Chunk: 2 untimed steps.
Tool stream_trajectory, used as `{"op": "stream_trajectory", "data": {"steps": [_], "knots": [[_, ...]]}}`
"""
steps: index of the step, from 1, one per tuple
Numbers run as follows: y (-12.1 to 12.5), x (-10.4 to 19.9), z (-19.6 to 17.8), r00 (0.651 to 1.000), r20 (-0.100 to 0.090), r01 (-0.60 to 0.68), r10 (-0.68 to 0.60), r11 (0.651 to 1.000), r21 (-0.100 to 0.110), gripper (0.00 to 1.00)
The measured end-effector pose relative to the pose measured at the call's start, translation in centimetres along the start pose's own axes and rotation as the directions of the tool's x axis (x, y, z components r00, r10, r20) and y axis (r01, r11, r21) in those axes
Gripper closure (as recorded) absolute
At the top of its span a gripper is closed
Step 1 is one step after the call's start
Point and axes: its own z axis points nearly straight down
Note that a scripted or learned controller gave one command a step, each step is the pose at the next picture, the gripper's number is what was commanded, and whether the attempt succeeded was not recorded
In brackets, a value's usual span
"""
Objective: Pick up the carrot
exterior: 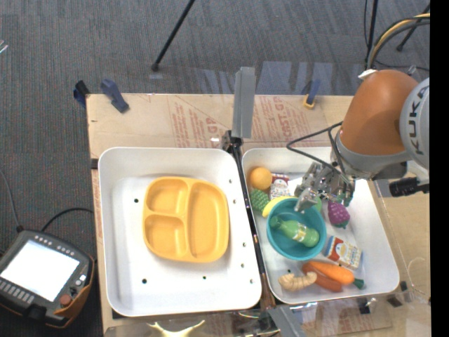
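The carrot [328, 274], orange with a small green tip at its right end, lies on its side near the front edge of the right bin [382, 237]. Its left end touches a pale, knobbly root-shaped toy [297, 281] just beside it. Just behind the carrot lies a small red and white carton [344, 252]. To the left of that carton sits a teal bowl [296, 227], roughly in the middle of the bin, with a green bottle-shaped toy [295, 231] lying inside it. Along the bowl's left side are a green ridged toy [260, 200] and a sliver of something yellow. Behind these sits an orange ball-shaped fruit [260, 178], and next to it a small red and white packet [280, 187]. A purple bunch of grapes [339, 213] lies to the right of the bowl.

The gripper [309, 196] hangs over the bowl's back rim, well apart from the carrot, and nothing is visibly held. Whether its jaws are wide or narrow cannot be told from this angle. The arm [379, 118], with its large orange band, reaches in from the right.

The left bin [119, 258] holds a yellow divided plate [186, 218] with three compartments. Both bins rest on the table [161, 121], surfaced in brown cardboard. A handheld control pendant [43, 276] lies on the floor at the lower left.
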Motion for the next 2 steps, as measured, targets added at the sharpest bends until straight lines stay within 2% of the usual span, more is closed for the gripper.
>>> {"op": "stream_trajectory", "data": {"steps": [1,2], "knots": [[-0.4,-5.7,-18.2,0.995,0.008,-0.101,0.101,0.995,-0.002,1.00],[-5.8,-5.6,-27.6,0.997,0.004,0.072,-0.072,0.997,0.001,1.00]]}}
